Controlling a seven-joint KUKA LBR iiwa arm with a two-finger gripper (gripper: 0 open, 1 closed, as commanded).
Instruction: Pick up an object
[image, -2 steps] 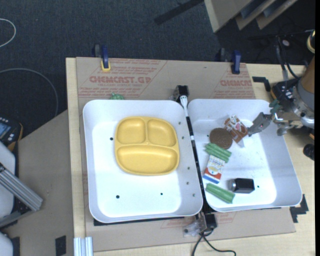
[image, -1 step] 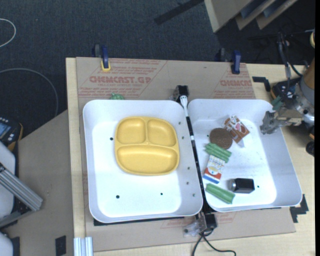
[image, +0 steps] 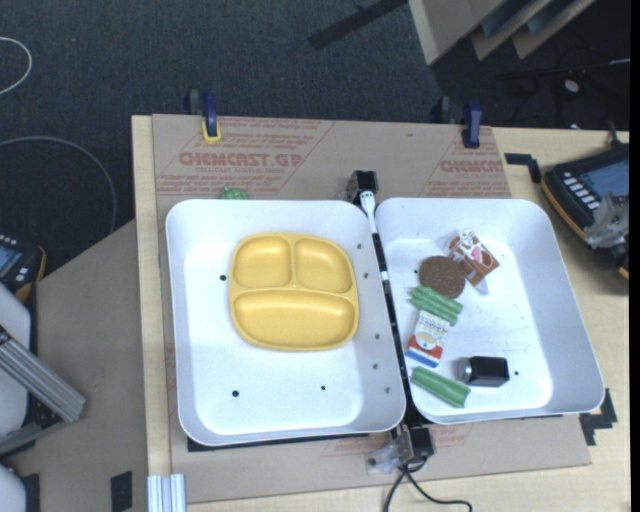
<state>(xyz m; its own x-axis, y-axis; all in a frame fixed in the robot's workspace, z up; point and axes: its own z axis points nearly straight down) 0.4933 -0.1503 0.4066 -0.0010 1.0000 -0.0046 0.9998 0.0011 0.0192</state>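
A: Start with the pincer. What has it got hold of, and how wide is it?

B: I cannot tell either; nothing here lets me judge its state, and the same goes for the arm's pose.

A: Then how far along is the pick?

B: By my reading, at the very beginning. Every object lies flat in the right bin (image: 560, 300), so nothing is lifted, and the whole job is left: choose one, come down, close, raise.

A: What is on offer?

B: Near the bin's far edge a small red-and-white packet (image: 473, 256), with a brown round disc (image: 441, 277) touching it on the inner side. Just nearer than the disc lies a green strip (image: 436, 303), then a white carton with red and blue print (image: 428, 337). Toward the near edge a second green piece (image: 440, 386) lies beside a small black block (image: 488, 371).

A: And the left bin (image: 195, 330)?

B: It carries a yellow divided tray (image: 294, 291), roughly in the middle, three compartments. Both bins sit on a brown board (image: 330, 150) clamped to the tabletop (image: 90, 330).
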